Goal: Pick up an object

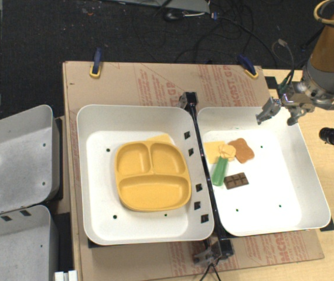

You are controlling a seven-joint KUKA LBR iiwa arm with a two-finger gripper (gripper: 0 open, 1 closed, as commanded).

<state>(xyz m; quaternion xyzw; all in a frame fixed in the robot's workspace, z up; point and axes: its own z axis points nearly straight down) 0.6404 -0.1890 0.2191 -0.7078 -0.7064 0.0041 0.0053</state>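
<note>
The right bin [284, 180] holds a small cluster near its left wall: a green cylinder [220, 170], a brown chocolate-like block [235, 181], an orange-brown piece [242, 150] and a pale yellow slab [214, 151] with a yellow lump [228, 151] on it. My gripper [279, 113] hangs at the bin's far right corner, well away from the cluster. Its two fingers stand apart, open, with nothing between them.
The left bin [96, 157] carries a yellow divided tray [153, 176]. A black divider [199, 157] runs between the bins. Both rest on a cardboard sheet [137, 78] held by clamps. White panels [14, 157] lie at the far left. Cables cross the dark floor behind.
</note>
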